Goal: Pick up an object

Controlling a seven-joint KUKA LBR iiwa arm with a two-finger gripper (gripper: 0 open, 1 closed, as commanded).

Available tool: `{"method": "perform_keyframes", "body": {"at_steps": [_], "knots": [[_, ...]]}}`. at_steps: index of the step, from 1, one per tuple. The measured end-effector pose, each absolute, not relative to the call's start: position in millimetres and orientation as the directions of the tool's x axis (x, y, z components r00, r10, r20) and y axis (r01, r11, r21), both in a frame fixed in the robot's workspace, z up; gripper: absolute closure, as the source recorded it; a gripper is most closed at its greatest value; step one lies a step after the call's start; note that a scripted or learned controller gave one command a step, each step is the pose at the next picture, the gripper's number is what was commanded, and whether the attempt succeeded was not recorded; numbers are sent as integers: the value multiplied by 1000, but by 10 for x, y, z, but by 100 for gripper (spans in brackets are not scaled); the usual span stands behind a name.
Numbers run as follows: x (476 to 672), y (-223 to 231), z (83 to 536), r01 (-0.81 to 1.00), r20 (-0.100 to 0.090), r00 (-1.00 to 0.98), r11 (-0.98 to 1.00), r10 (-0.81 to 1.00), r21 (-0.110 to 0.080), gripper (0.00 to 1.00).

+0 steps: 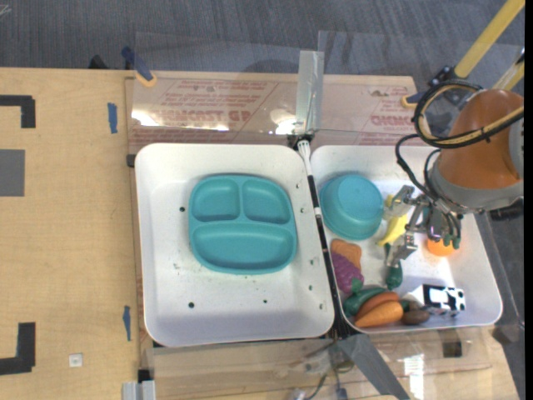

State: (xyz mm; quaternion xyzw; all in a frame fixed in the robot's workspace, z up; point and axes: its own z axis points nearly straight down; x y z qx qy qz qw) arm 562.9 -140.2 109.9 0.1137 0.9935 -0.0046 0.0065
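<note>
hanging over the right bin, the gripper points down toward the toys, its fingers spread apart with a yellow banana-like piece just beside them; whether they touch it i cannot tell. a teal bowl sits at the bin's far left corner. near the front lie a purple toy, an orange carrot and a black-and-white cow. an orange fruit rests by the arm. the left bin holds a teal divided plate with 3 sections.
</note>
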Motion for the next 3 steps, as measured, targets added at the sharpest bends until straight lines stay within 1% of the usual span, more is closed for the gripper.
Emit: {"method": "perform_keyframes", "body": {"at_steps": [1, 2, 3], "knots": [[5748, -1311, 940, 256, -22, -967, 967, 255, -15, 0], [5780, -1331, 1072, 257, -37, -966, 966, 256, -18, 100], [6079, -1426, 938, 231, -6, -973, 973, 231, -5, 100]]}}
